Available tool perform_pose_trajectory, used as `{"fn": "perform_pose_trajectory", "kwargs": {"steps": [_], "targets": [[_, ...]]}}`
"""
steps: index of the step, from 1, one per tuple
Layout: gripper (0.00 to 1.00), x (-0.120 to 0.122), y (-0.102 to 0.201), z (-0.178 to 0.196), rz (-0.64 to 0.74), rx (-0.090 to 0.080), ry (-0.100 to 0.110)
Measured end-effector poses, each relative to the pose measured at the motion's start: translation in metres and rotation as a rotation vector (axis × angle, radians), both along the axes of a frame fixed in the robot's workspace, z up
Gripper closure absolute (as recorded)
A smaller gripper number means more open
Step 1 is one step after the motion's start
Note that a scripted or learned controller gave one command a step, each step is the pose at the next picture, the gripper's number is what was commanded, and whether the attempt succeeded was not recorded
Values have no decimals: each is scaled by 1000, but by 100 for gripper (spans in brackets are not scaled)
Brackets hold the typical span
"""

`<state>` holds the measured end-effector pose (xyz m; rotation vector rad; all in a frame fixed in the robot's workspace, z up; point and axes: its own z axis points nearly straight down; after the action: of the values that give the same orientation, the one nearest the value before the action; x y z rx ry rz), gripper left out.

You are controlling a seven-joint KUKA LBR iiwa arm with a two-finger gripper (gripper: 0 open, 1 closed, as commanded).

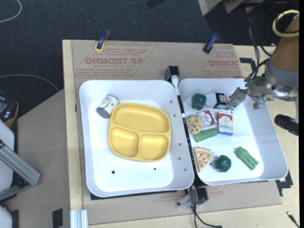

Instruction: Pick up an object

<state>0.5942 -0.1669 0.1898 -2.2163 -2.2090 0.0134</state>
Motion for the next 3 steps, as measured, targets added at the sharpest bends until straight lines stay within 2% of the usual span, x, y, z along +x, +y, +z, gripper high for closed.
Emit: {"fn": "perform_pose_trajectory", "kwargs": {"steps": [1, 2, 3], "targets": [[0, 3, 0, 9, 3, -3, -15], [0, -8, 3, -45, 3, -1, -8], [0, -5, 12, -93, 4, -1, -10]]}}
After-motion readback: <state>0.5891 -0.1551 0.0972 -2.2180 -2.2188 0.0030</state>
